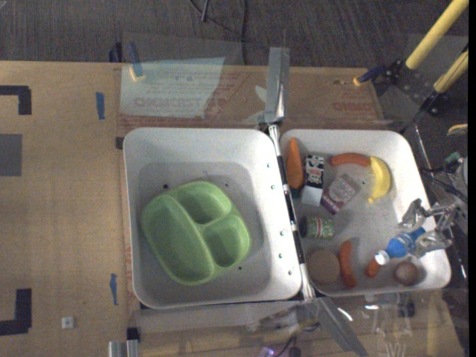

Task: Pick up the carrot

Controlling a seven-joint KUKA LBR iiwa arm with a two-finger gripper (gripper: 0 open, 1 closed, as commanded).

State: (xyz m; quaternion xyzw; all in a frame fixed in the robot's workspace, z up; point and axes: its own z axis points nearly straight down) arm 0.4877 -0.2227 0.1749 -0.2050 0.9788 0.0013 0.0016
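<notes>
- Wooden desk (59, 199) carries two white bins side by side, with dark floor beyond its far edge.
- At the right bin's (416, 158) right edge sits the metal claw (430, 224); I cannot tell whether it is wide or narrow, and nothing can be made out in its grasp.
- A blue and white bottle (399, 247) lies just beside the claw, on its near-left side.
- Further left are a banana (379, 178), a purple packet (341, 192) and a green-labelled can (321, 227); their print is too blurred to read.
- The carrot (295, 163) lies well apart from the claw, along this bin's left wall at the far end.
- A green divided plate (195, 231) rests in the left bin (137, 155).
</notes>
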